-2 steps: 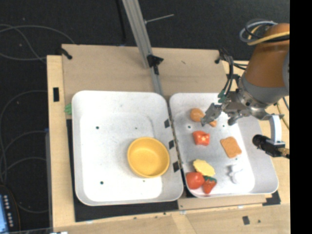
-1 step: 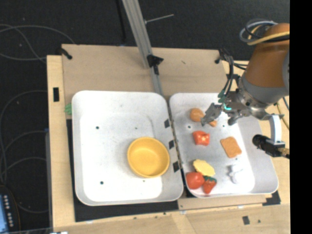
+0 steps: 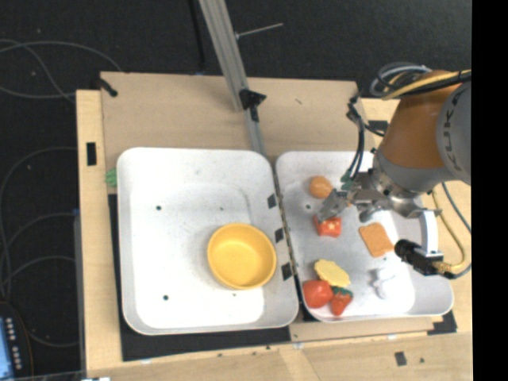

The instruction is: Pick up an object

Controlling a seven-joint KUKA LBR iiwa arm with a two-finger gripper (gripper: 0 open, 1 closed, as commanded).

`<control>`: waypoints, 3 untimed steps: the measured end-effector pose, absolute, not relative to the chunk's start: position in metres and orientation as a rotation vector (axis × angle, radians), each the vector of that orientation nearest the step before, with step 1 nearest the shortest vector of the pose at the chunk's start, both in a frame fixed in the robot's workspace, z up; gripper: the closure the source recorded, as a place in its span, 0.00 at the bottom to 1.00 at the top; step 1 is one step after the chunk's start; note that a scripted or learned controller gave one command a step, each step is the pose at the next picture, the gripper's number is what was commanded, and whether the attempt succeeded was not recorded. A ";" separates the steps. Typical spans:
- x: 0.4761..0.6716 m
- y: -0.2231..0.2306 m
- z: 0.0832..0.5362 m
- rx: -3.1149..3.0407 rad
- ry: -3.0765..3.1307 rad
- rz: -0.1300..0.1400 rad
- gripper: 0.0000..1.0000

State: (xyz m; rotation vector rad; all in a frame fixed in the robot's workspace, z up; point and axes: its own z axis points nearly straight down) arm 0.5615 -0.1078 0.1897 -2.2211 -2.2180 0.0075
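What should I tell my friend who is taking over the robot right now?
Gripper: down in the right bin, right above the small red toy; whether it grips the toy cannot be told.
Also in the right bin: orange ball, orange block, yellow piece, tomato, strawberry, white piece.
Left bin: yellow bowl.
Done: gripper lowered to the toy.
Left: nothing is lifted yet; grasp and raise one object.
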 end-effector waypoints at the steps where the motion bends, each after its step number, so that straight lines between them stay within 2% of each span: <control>1: 0.566 -0.104 0.148 -2.226 -2.218 0.001 0.00; 2: 0.566 -0.106 0.101 -2.226 -2.220 0.001 0.00; 3: 0.567 -0.105 0.112 -2.231 -2.214 -0.006 1.00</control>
